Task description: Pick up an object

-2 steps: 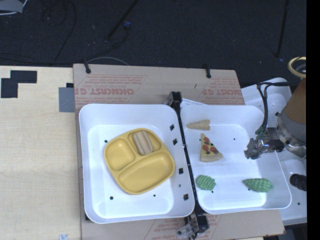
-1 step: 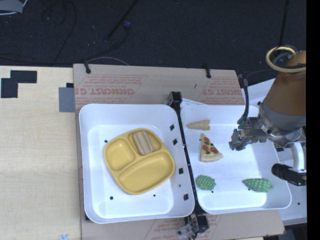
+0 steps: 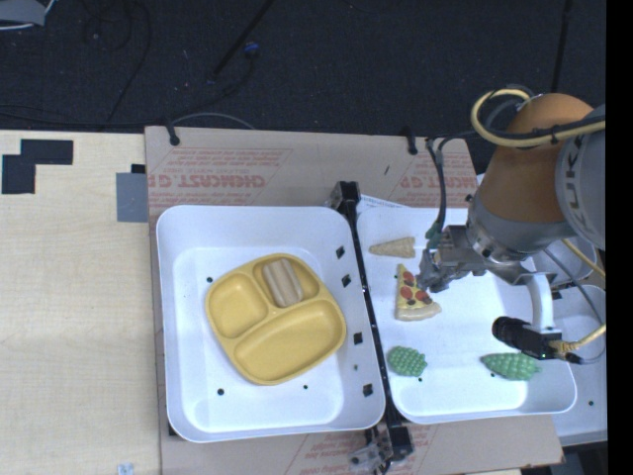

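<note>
I had the arm [image 3: 539, 181] reaching in from the right over the right bin [image 3: 554, 404]; left bin [image 3: 188, 265] held the yellow tray [image 3: 247, 349] with a sausage [image 3: 285, 283] in one compartment; gripper [image 3: 431, 277] sat low, just beside the pizza slice [image 3: 413, 300], likely my target; can't tell whether it was clamped; pale wedge [image 3: 394, 248] and two green pieces [image 3: 406, 360] [image 3: 511, 366] lay apart, likely spares.

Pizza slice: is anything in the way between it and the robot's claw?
Nothing visible. The gripper sits right at the pizza slice's upper edge in the right bin. The croissant piece and two green pieces lie off to the sides.
</note>
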Tool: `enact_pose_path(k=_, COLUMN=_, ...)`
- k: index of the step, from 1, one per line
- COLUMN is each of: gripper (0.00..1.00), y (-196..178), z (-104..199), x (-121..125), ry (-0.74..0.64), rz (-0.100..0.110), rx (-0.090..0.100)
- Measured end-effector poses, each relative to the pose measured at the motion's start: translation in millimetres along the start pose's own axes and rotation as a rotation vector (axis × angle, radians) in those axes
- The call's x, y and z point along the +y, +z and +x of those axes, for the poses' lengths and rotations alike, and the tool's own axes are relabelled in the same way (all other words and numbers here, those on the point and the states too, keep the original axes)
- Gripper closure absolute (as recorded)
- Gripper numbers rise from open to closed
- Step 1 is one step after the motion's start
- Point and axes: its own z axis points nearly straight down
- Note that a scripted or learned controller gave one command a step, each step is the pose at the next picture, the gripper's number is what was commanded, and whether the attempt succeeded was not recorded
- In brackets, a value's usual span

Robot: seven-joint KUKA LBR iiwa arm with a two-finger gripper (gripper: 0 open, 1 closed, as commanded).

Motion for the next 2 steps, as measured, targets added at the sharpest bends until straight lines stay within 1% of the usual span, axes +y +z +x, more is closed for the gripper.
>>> enact_pose_path(k=1, gripper=1.0, y=1.2, z=38.1, x=15.5, ry=0.002, rz=0.0, rx=0.0)
enact_pose_path(k=2, gripper=1.0, y=10.3, z=87.2, x=30.5, ry=0.001, rz=0.0, rx=-0.001)
